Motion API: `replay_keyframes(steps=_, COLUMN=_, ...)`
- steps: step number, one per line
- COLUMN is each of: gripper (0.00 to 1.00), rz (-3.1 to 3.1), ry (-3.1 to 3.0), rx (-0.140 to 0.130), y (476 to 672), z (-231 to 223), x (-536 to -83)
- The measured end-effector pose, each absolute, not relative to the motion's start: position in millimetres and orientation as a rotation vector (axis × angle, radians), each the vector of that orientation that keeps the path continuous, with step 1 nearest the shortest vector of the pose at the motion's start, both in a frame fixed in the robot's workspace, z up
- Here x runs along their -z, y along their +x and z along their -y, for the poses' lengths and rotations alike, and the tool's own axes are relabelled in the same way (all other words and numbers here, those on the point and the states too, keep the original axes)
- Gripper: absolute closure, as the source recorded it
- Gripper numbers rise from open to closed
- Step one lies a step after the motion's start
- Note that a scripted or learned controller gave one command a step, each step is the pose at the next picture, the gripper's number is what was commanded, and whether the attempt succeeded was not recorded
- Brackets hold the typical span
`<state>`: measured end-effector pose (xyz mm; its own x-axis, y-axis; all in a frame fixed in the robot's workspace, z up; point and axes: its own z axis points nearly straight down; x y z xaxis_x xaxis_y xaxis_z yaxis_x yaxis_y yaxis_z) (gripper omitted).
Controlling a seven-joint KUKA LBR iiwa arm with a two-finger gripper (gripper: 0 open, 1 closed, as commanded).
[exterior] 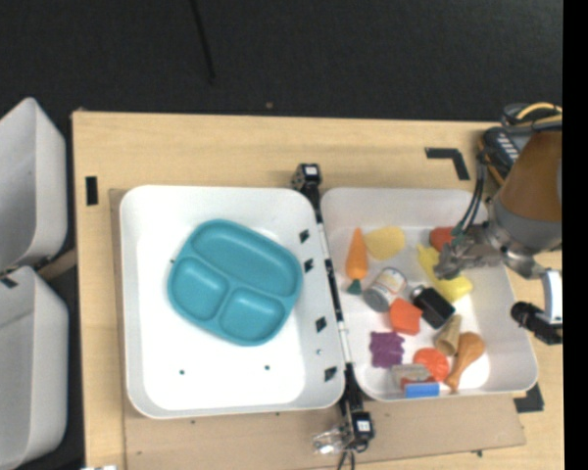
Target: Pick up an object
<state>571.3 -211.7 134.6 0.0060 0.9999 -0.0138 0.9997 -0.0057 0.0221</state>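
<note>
Camera view has my hand (454, 259) low in the right bin (372, 204), fingers' state I cannot tell, with a yellow piece (453, 287) touching its near side among the clutter

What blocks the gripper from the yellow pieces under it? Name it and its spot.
Nothing visible does. The gripper hangs right over the yellow pieces in the right bin. A black block touches them on the near side, crowding a grasp from there.
</note>
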Motion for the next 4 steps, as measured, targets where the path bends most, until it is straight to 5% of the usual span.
replay_keyframes(steps=2, gripper=1.00, rz=-2.219, ry=2.216, rx=-0.003, y=566.3, z=213.1, x=-243.6)
replay_keyframes(steps=4, gripper=1.00, rz=-2.230, ry=2.216, rx=0.000, y=553.9, z=114.6, x=-229.1)
